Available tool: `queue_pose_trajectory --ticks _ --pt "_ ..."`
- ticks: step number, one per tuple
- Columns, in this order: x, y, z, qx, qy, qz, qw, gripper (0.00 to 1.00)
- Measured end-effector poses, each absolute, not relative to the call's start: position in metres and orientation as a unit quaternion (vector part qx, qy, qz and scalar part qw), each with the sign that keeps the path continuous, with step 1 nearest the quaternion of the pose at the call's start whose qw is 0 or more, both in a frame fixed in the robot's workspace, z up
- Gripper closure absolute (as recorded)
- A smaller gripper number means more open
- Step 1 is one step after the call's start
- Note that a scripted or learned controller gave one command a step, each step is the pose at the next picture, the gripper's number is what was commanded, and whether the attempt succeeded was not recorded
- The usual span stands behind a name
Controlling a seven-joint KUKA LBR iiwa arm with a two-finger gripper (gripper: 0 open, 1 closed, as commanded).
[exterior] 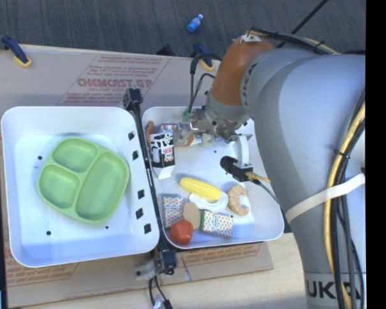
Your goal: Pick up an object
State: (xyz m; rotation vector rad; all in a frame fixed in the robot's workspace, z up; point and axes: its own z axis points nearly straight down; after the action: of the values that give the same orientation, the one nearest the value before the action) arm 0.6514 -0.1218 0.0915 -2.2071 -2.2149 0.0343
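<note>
My gripper (192,130) hangs low over the far left part of the right bin (267,227), just right of a black-and-white carton (162,148). A small brown-orange item (187,138) lies right at the gripper's tip, and I cannot tell whether it is held. Nearer the front of this bin lie a yellow corn cob (201,187), a tan croissant-like piece (239,199), a red tomato (181,232), a patterned packet (217,223), a second packet (172,206) and a tan round piece (192,212).
The left bin (19,237) holds a green divided plate (83,179). The grey arm (309,127) covers the right bin's right side. A black divider (145,172) runs between the bins. Blue clamps (16,50) grip the cardboard base.
</note>
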Motion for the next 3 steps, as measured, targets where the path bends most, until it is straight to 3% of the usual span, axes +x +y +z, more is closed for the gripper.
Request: queue_pose_trajectory --ticks 1,2,3 --pt "0.652 -0.120 0.101 -0.704 -0.710 0.0108 0.008 1.00" --pt "0.651 -0.120 0.101 -0.704 -0.710 0.0113 0.009 0.00" --pt "0.582 -0.099 0.091 -0.705 -0.709 0.0015 0.002 0.00"
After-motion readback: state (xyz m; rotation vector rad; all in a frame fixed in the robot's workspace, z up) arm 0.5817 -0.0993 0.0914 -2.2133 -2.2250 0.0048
